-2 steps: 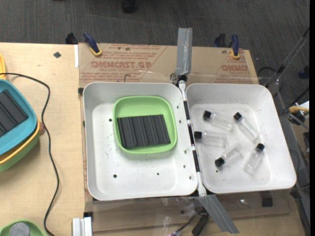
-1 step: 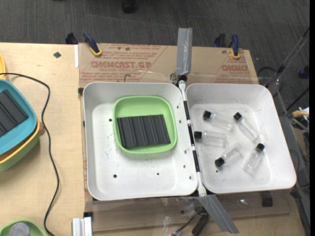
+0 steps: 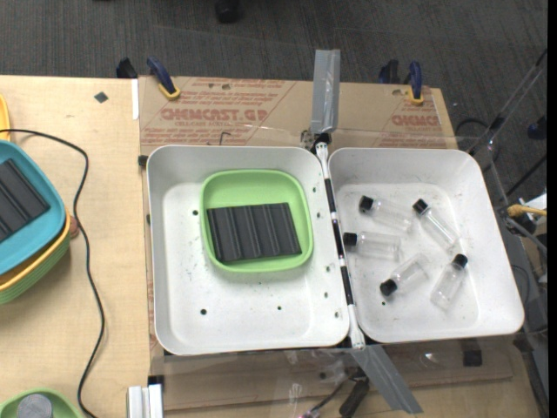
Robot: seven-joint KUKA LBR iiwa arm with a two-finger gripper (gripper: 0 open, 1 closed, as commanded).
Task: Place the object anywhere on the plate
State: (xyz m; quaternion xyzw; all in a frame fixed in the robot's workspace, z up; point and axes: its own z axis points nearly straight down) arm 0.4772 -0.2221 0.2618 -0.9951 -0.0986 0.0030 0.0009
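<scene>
Holding green plate (image 3: pixel 258 190): L bin (image 3: pixel 174 312); five clear vials (image 3: pixel 433 223): R bin (image 3: pixel 487 312).

Two white bins sit side by side — the left bin (image 3: pixel 174 303) and the right bin (image 3: pixel 487 312). One green plate (image 3: pixel 211 190) lies in the left, bearing one dark ribbed mat (image 3: pixel 254 232). Five clear vials (image 3: pixel 435 223) with black caps lie scattered in the right. Two blue clamps (image 3: pixel 162 75) grip the cardboard's far edge.
</scene>
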